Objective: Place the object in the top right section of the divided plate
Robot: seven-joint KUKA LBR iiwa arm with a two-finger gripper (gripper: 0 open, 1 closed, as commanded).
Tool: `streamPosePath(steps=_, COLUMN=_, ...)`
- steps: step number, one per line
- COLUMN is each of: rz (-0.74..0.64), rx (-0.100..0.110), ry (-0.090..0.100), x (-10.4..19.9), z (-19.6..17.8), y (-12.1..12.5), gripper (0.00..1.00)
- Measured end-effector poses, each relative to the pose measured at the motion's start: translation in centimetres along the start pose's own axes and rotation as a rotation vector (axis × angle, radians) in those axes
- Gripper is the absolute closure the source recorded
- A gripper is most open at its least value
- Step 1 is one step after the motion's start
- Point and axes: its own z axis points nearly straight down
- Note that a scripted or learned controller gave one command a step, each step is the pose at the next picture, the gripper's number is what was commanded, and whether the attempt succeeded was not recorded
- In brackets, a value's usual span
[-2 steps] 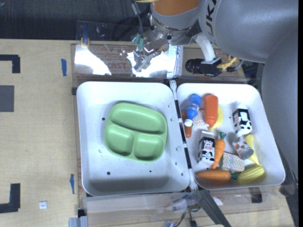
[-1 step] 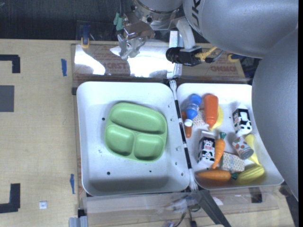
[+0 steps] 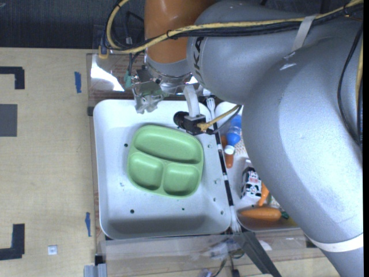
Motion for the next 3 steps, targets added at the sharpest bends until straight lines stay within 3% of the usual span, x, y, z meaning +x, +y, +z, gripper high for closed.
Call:
streamPosePath(steps=1, rz=0.092, rx=-0.012, ry=0.002, x=0.2, z=11.1, y=0.3, gripper=1.00)
streamPosePath(steps=2, rz=0.094, rx=-0.015, ry=0.003, x=0.3, z=10.0, y=0.4, gripper=1.00)
streamPosePath(steps=3, rz=0.041, rx=-0.026, ry=0.002, x=1.0, z=10.6, y=-5.7, gripper=1.00)
